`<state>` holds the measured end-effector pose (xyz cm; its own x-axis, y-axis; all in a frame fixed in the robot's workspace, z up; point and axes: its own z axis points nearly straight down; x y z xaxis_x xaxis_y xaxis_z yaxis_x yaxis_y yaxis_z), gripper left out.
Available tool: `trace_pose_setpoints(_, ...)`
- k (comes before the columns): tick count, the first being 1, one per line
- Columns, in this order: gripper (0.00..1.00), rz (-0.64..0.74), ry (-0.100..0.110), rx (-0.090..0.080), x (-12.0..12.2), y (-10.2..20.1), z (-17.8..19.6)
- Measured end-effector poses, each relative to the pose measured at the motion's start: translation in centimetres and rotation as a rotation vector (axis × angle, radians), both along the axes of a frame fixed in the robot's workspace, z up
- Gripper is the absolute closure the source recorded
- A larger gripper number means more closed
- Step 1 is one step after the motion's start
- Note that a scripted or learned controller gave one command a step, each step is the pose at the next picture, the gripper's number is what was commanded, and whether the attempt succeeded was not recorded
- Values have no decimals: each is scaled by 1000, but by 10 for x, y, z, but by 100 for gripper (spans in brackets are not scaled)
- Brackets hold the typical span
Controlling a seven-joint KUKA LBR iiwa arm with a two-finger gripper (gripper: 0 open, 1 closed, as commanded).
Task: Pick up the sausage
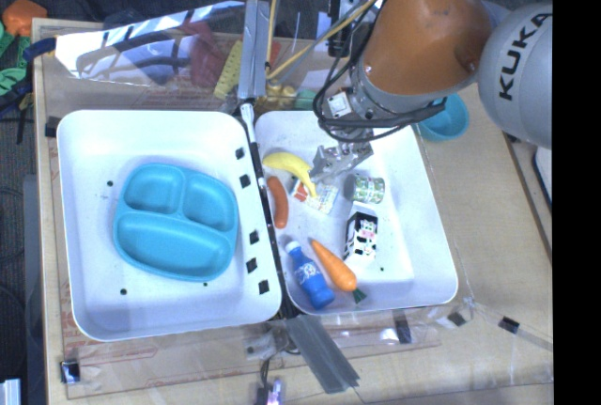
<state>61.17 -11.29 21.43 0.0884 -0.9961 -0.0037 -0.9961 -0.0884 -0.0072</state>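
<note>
The sausage (278, 201) is a short reddish-orange link lying lengthwise near the left wall of the right bin (427, 206), just below a yellow banana (291, 168). My gripper (332, 164) hangs under the orange wrist band over the upper middle of that bin. It sits to the right of the sausage and slightly behind it, clear of it, with its tip close to the banana's right end and above a small red-and-white packet (319, 196). Nothing shows in its grasp.
The right bin also holds a green can (368, 189), a black-and-white cow toy (362, 237), a carrot (334, 267) and a blue bottle (308, 274). A blue divided plate (177, 220) lies in the left bin (84, 149). A blue bowl (449, 119) sits outside, right of the arm.
</note>
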Motion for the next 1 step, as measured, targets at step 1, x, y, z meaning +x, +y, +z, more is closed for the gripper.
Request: trace_pose_setpoints(1,100,-31,8,-2,-81,3,-2)
